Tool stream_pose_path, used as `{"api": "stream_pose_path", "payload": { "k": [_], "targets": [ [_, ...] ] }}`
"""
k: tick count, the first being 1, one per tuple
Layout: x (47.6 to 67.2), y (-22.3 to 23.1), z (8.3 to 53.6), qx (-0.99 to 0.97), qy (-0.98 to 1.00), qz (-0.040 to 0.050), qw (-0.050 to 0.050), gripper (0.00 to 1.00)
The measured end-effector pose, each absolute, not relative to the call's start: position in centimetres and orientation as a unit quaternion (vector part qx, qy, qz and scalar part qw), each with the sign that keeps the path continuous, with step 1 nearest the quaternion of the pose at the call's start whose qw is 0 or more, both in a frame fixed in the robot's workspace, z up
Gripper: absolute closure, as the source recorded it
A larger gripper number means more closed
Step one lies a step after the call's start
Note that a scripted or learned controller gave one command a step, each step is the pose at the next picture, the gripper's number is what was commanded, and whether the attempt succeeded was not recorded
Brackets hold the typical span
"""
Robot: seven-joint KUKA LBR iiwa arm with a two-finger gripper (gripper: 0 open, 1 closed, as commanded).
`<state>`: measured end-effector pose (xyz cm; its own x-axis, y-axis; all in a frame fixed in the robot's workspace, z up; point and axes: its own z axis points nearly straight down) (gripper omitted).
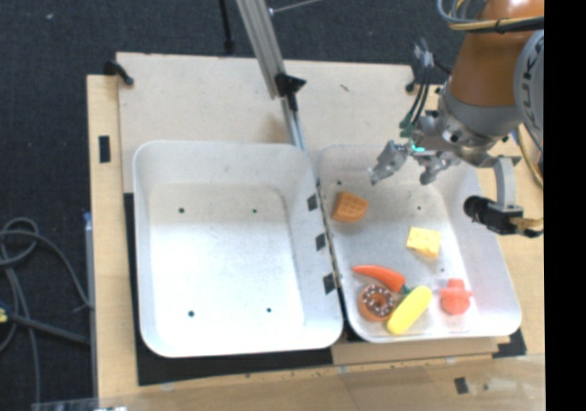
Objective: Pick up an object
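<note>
The gripper (408,167) is hovering over the right bin (485,295), fingers spread and holding nothing. A waffle piece (349,208) is lying just below-left.

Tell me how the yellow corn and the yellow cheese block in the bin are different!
The corn is long and rounded, while the cheese block is short and boxy. The corn lies near the right bin's front edge, touching the donut; the cheese sits farther back, alone. The corn looks bigger and brighter yellow; the cheese is paler. Both are yellow toy foods in the same bin.
</note>
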<state>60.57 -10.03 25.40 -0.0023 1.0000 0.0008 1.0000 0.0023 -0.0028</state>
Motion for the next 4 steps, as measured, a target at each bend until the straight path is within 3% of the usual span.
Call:
{"api": "stream_pose_path", "payload": {
  "k": [1,4],
  "targets": [
    [60.7,-10.0,25.7,-0.706,-0.708,-0.001,0.0,0.0],
    [61.4,-10.9,10.9,-0.709,-0.706,0.0004,-0.001,0.0]
  ]
}}
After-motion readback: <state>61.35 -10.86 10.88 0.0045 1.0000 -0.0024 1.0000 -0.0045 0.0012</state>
